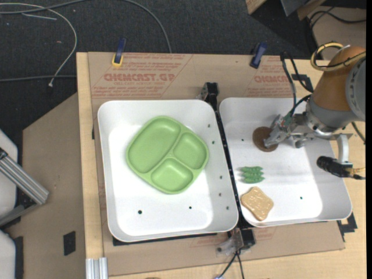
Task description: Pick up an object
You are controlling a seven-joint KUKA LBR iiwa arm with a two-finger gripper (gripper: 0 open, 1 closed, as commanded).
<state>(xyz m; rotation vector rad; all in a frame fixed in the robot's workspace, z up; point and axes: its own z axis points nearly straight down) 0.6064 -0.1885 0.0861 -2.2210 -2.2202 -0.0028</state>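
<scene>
In the right bin a brown round piece lies near the back left. My gripper is low over the bin floor, right against that piece's right side, and I cannot see whether it has hold of it. Nearer the front lie a small green pod-like piece and a tan waffle-like biscuit, the biscuit close to the bin's front left rim. The arm comes in from the right, its orange band above the wrist.
The left bin holds a light green divided plate, tilted diagonally near its middle. A black divider strip runs between the two bins. Blue clamps hold the cardboard sheet at the back.
</scene>
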